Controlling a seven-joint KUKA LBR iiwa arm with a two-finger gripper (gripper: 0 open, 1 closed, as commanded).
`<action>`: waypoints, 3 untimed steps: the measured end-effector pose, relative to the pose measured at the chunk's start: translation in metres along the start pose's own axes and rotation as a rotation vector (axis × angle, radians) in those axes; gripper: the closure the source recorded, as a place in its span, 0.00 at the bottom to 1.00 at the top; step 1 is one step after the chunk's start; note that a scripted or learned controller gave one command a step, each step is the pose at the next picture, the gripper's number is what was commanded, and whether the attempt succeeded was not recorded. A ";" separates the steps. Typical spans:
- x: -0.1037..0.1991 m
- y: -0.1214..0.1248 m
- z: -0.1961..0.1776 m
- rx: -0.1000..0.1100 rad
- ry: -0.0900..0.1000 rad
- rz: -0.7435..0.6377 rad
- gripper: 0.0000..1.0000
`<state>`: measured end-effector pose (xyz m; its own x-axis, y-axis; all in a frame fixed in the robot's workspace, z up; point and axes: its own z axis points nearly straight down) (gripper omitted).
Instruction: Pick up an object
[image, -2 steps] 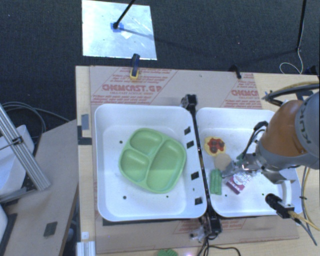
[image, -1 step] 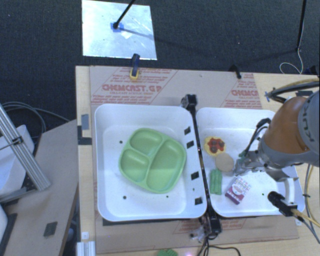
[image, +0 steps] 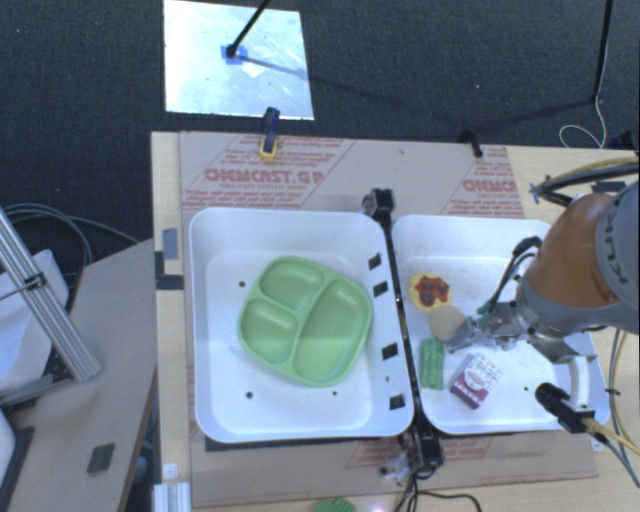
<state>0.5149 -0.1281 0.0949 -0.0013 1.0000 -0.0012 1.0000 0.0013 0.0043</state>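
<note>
Bystanders on your tabletop
You've got a green divided tray (image: 305, 320) in the left bin (image: 215, 400); a yellow clamp (image: 270, 135) grips the tabletop's (image: 330, 170) far edge.

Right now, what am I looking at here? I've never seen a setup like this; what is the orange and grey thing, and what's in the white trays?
You are looking down at a slant from one fixed camera above a bench. The orange and grey thing is a robot arm reaching in from the right. Its gripper, the part meant to pick things up, hangs low in the right bin, near a tan round object. Around it lie a yellow piece with red spots, a green object and a small red and white packet. The left bin holds a green divided plate. I see nothing between the gripper's fingers.
</note>
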 end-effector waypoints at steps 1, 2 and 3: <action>0.032 0.068 0.010 -0.003 0.001 -0.008 0.00; 0.036 -0.033 0.011 0.010 0.003 0.004 0.00; 0.035 -0.027 -0.001 -0.002 -0.002 0.001 1.00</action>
<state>0.4883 -0.0927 0.0954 -0.0006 1.0000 -0.0033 1.0000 0.0006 0.0068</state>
